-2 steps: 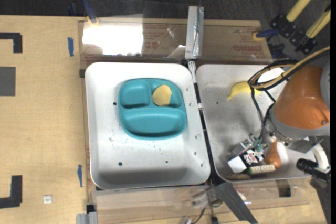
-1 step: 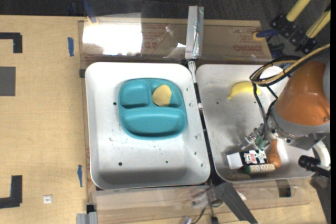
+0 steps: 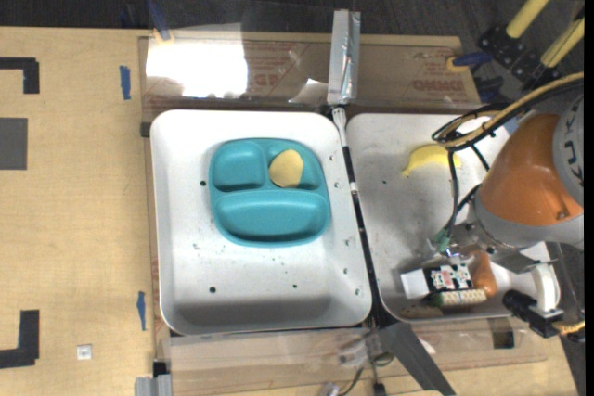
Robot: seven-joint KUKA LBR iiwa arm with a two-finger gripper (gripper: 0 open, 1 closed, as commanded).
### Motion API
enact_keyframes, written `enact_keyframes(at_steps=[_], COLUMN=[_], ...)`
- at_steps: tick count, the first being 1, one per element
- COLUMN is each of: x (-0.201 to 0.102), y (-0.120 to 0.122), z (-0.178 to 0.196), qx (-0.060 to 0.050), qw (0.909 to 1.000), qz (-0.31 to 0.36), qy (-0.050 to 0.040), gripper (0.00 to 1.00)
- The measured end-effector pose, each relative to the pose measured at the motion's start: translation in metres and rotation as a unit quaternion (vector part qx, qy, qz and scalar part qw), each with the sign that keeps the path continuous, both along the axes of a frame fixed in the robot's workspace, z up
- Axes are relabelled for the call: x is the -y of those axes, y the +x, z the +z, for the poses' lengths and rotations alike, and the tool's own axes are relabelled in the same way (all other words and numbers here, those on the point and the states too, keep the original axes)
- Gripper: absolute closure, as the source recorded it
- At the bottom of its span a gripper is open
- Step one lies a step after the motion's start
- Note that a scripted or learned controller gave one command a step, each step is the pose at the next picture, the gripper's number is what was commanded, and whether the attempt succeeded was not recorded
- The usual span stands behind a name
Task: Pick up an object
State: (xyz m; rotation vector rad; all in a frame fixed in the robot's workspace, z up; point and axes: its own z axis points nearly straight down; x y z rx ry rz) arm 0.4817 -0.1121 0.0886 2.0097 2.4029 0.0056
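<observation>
Orange-banded arm (image 3: 534, 185) is low in the right bin's (image 3: 390, 153) near corner; gripper (image 3: 452, 281) state: cannot tell. Banana (image 3: 429, 159) lies far side, untouched. Step: reaching. Next: close on something, lift.

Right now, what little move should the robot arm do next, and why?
Probably a short shift toward the banana. The gripper sits low at the near edge of the right bin, and the banana lies farther back in that bin, apart from it. Whether the fingers already hold anything can't be seen, so this is a guess.
</observation>
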Motion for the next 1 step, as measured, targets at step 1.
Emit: enact_keyframes(at_steps=[1], x=[-0.0007], y=[0.0005], z=[-0.0005], qx=[0.000], qw=[1.0000], qz=[0.000], qy=[0.0007], gripper=[0.00])
